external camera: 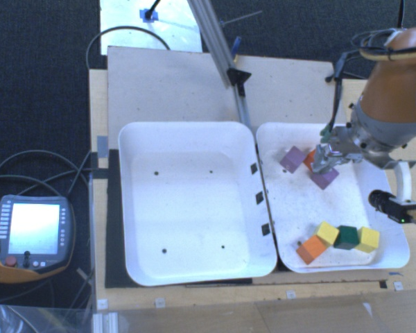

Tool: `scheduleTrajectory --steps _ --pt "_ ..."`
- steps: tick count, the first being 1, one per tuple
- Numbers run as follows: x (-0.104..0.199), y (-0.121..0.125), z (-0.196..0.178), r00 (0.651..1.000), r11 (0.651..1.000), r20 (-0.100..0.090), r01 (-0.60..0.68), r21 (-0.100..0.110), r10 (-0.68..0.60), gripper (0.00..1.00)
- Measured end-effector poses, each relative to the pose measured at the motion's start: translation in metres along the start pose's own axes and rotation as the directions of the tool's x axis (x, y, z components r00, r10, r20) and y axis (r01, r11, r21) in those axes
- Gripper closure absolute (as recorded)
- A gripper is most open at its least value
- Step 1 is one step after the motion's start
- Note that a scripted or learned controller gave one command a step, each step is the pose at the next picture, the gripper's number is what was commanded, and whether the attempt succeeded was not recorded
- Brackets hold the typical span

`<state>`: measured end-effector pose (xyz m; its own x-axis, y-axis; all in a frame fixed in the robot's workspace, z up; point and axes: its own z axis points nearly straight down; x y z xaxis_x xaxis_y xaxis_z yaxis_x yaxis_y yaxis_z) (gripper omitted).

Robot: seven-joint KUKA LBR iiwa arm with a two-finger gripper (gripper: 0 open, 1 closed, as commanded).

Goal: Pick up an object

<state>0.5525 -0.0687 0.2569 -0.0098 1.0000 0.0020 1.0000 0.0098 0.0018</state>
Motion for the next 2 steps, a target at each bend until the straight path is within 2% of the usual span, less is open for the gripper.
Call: scheduleTrajectory --steps 1,2 --pt "0.06 -0.006 -0.004 1.0 1.0 -0.001 0.002 0.0 -0.002 1.0" --pt "0.115 -0.001 0.008 1.0 1.0 -0.001 0.001 0.001 -0.001 1.0"
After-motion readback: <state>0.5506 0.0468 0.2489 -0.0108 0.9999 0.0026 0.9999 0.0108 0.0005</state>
